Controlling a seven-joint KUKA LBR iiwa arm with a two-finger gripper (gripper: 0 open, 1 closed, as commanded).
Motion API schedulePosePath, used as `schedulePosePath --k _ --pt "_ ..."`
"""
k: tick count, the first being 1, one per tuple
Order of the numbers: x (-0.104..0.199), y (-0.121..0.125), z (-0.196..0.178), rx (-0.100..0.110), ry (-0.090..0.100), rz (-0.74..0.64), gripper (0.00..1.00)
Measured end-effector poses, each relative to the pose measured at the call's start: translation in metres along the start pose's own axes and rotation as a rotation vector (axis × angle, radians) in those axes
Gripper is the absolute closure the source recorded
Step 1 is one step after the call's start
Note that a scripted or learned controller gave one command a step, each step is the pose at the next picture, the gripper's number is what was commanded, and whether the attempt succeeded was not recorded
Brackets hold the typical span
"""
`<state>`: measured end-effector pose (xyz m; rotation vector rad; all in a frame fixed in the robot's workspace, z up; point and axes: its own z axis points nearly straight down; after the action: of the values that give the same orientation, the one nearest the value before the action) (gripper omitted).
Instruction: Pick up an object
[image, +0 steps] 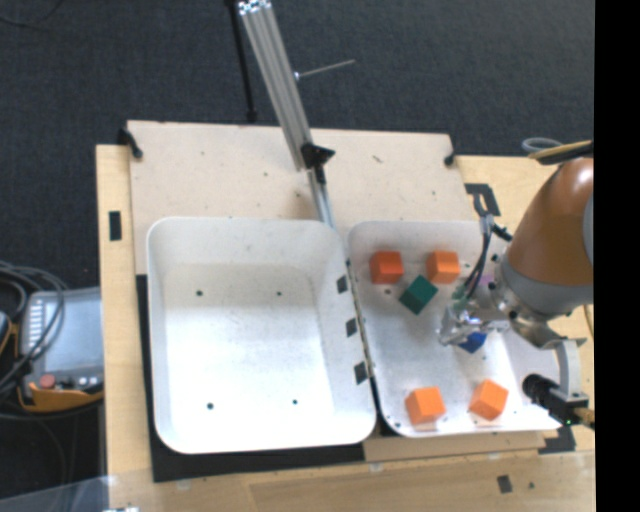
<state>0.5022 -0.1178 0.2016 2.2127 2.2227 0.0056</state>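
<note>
The right bin holds several orange cubes: one and another near its far wall, one and another near its front wall. A dark green cube lies between the far pair and the middle. My gripper is low in the right bin's middle right, directly over a small blue object that peeks out beneath it. The arm's grey and orange body covers the bin's right side.
The left bin sits beside the right one, sharing a divider wall with black clips. A slanted aluminium post rises from the back of the bench. A pendant and cables lie off the bench's left edge.
</note>
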Motion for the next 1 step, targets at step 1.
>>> schedulePosePath --k 1 --pt "-0.0008 0.0020 -0.0297 0.001 0.000 0.001 1.00"
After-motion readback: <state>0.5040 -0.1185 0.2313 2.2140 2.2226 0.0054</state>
